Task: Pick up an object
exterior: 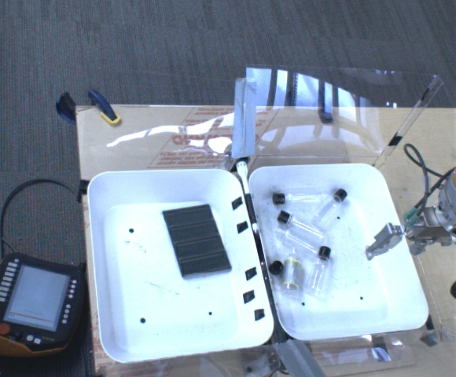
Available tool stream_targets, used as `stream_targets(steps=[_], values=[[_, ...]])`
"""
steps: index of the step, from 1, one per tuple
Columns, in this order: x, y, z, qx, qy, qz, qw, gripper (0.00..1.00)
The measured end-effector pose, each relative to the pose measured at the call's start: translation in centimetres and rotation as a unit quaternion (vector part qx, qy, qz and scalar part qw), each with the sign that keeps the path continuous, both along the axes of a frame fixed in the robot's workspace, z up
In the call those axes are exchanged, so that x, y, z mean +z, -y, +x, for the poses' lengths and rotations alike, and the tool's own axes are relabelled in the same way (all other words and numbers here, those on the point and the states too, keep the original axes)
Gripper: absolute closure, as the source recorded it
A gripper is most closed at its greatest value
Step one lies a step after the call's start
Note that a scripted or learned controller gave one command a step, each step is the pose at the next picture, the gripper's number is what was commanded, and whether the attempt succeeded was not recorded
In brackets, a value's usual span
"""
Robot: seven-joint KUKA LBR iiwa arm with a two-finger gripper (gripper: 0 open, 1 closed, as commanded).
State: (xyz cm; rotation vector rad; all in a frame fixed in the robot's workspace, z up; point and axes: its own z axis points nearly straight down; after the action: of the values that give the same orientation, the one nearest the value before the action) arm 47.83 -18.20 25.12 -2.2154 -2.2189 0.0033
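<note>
While the tool (379, 242) hangs over the right bin (405, 289) near its right side, I cannot tell how far open it is; nothing shows in it. Clear vials (307, 246) with black caps lie clustered left of it. Best to single out an outlying vial, descend squarely across its body, and avoid neighbours.

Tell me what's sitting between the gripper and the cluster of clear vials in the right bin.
In the camera view, only bare white bin floor separates the gripper from the nearest of the clear vials in the right bin.
</note>
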Motion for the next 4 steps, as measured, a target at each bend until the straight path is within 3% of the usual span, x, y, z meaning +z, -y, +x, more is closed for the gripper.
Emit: stream_targets(steps=[1, 2, 3, 4], values=[[-11.8, 0.0, 8.0, 0.038, 0.001, 0.0002, 0.9993, 0.00], [-16.5, -4.9, 12.0, 0.091, 0.002, -0.0005, 0.9959, 0.00], [-15.8, -4.9, 11.9, 0.089, -0.002, 0.0016, 0.9960, 1.00], [-6.4, -11.5, 16.5, 0.072, 0.002, -0.0008, 0.9974, 1.00]])
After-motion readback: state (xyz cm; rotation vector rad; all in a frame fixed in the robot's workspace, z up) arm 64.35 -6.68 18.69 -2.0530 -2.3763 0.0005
